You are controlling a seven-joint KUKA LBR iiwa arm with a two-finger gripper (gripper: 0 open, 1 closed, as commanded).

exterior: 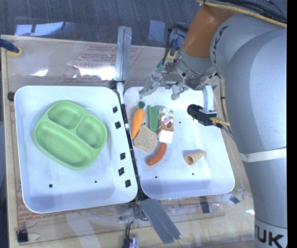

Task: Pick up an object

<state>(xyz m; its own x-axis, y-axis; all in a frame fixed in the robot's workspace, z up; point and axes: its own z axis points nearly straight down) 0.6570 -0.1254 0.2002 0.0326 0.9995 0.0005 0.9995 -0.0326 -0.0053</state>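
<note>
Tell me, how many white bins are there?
2: the left bin holds a green divided plate; the right bin holds toy food, under the gripper.

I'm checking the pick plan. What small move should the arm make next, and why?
Probably lower the tool toward the carrot. It hovers open above the right bin's far edge, holding nothing, and the carrot lies just below it.

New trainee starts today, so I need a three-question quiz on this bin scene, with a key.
1. True or false: the green divided plate lies in the left bin.
2. Which lies nearest the right bin's right side? A carrot B sausage C ice cream cone
3. Fill in: the end effector hovers over the right bin's ___ edge.

Key: 1 true; 2 C; 3 far.
</note>
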